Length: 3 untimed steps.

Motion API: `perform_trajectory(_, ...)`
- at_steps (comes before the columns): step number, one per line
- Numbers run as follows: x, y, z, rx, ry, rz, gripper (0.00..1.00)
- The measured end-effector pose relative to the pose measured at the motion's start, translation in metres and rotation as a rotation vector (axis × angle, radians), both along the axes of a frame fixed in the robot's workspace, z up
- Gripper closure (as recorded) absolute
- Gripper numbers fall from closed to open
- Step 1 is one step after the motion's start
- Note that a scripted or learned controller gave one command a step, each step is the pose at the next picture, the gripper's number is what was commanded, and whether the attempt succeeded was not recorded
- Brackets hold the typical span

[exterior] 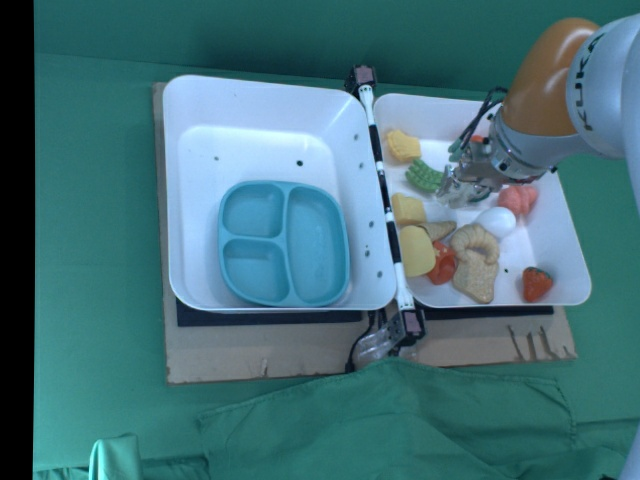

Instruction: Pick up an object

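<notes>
One light, smooth, slippery white egg (497,221) beside the gripper (458,190) we'd clasp across its middle; jaw state we cannot tell.

We see the gripper (452,190) low in the right bin (565,230) among toy foods, beside a green pea pod (423,176); a blue divided plate (284,243) lies in the left bin (200,118).

Probably a robotics lab: green-draped bench (100,218), white bins (200,98), cardboard base (260,353).
</notes>
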<state>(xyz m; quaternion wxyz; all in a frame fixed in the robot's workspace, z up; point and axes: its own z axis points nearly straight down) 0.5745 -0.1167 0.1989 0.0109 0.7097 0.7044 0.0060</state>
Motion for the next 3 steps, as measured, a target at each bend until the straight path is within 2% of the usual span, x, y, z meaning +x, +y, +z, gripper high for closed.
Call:
perform_trajectory(1,0.011,-0.006,0.057,0.004,0.013,0.005,1.0)
perform_trajectory(3,0.012,-0.016,0.152,0.004,0.013,0.005,1.0)
